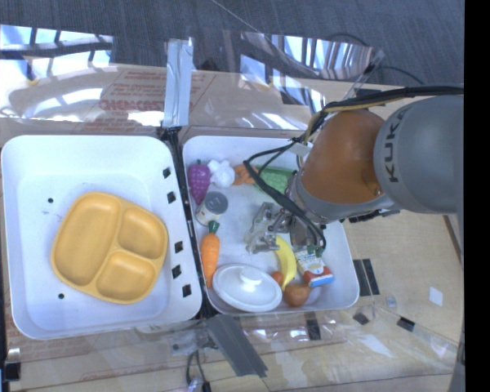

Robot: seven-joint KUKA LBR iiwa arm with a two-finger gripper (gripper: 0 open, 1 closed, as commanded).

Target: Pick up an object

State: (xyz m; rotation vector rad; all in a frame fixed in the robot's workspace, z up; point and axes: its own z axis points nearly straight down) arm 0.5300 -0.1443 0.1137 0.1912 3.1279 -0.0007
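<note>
Right bin (341,256): arm hides green item (275,178); end effector (265,231) unclear.

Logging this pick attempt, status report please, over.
Pincer low in right bin, grip unclear. Nothing seen lifted. Banana just beside it; carrot and white lid close by.

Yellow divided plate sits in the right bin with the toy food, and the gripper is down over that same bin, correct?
Not quite. The camera view shows the yellow divided plate alone in the left bin. The toy food, such as the carrot and banana, is in the right bin, where the gripper is.
</note>
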